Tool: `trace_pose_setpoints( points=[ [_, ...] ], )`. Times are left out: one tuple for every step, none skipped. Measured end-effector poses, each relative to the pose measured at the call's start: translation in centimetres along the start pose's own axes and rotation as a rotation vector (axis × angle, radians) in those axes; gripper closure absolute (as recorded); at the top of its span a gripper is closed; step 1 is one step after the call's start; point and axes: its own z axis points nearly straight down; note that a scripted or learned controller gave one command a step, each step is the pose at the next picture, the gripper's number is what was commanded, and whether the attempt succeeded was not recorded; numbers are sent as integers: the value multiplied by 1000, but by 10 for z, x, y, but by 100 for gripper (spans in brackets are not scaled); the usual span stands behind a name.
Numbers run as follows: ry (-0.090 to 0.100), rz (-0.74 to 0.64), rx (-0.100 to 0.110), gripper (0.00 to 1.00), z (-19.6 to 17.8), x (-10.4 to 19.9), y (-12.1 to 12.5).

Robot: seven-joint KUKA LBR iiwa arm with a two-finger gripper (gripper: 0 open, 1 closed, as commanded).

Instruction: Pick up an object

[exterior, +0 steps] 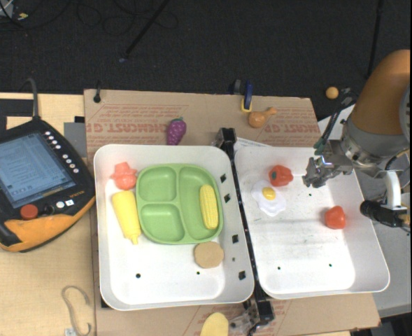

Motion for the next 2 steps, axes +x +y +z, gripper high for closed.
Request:
trace_pose_setpoints(
  points=[
    [1,0,3,100,-21,-2,0],
    [3,-4,6,100,-24,41,2]
  ],
)
